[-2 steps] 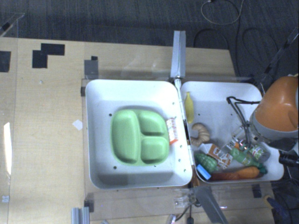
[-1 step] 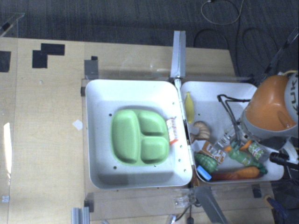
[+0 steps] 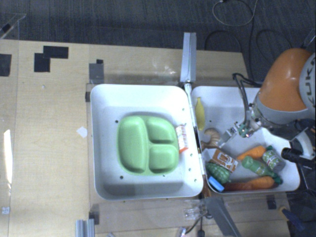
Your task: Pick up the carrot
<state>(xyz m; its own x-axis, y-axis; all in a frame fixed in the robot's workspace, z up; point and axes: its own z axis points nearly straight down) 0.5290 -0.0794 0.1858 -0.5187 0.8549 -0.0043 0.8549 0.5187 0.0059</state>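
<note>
One fixed camera looks down at a slant on both white bins (image 3: 98,132) from above the bench (image 3: 44,132)

A pale wooden bench (image 3: 49,132) is filling most of the view, lying under even, soft light. Black square markers (image 3: 49,56) are sitting on its far left part. Beyond the bench's far edge, dark grey carpeted floor (image 3: 123,9) is stretching across the top, with thin cables (image 3: 237,11) looping over it. A metal bracket (image 3: 189,58) is standing upright at the bench's far side.
</note>
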